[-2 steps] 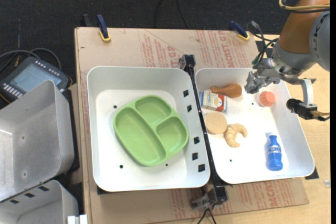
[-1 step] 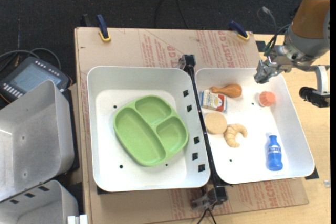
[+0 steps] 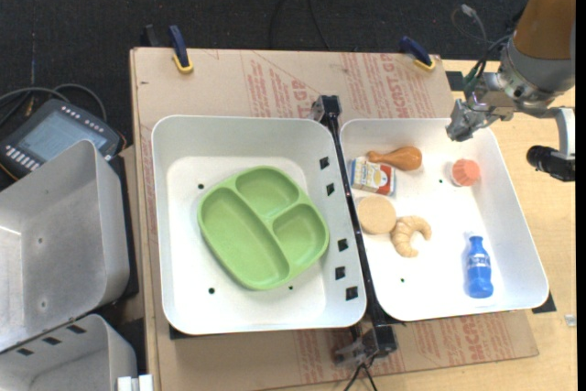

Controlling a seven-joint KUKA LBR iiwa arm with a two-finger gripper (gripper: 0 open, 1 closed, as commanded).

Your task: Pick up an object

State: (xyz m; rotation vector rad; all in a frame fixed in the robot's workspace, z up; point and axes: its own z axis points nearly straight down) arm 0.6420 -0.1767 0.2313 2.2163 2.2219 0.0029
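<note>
Dark carpet w/ cables surrounds the tabletop (image 3: 275, 78), a brown board w/ red print, held by two blue-yellow clamps (image 3: 180, 48) at its far edge.

Camera view: two shallow white bins sit side by side on the board. Left bin (image 3: 174, 224) carries one green divided plate (image 3: 264, 226), three compartments, lying about mid-bin, slightly toward the near side. Right bin (image 3: 513, 224) carries six things. Drumstick (image 3: 398, 158), orange-brown, lies near the far edge, just left of centre. Small carton (image 3: 374, 177) w/ blue & red print touches it on the near side, close to the bin's left wall. Round tan cookie (image 3: 375, 215) lies just beside the carton, nearer the camera. Croissant (image 3: 411, 234) lies right beside the cookie, maybe touching. Small red-orange fruit (image 3: 466, 172) sits toward the far right corner, apart from the rest. Blue bottle (image 3: 477, 266) w/ white label lies near the near right corner, well apart from the others.

Arm (image 3: 547, 23) comes in from the right, orange band up top, grey wrist angled down-left. End effector (image 3: 461, 126) hovers over the right bin's far right corner, just beyond the red-orange fruit; nothing seen between its fingers, & can't tell if it's open or closed.

Grey boxes (image 3: 55, 224) and a screen device (image 3: 59, 135) stand off the board's left side.
</note>
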